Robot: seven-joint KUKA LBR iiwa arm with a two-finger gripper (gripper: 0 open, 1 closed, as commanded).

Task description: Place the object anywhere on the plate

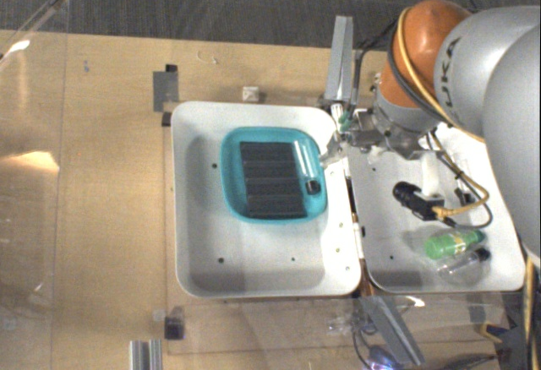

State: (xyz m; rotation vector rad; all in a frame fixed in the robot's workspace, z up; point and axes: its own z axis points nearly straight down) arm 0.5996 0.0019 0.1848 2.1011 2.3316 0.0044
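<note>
Two shallow white bins noted side by side on the bench (101, 191). In the left bin (194, 267), found a teal plate (232, 182) carrying a black ribbed slab (270, 181) flat across its middle. Spotted a small dark lump (313, 186) at the plate's right rim, just beside the slab. Saw the jaws over the plate's far right corner, by the wall between the bins; could not tell whether clenched or released. In the right bin (380, 258), near side, found a green bottle (448, 243) lying down.
</note>
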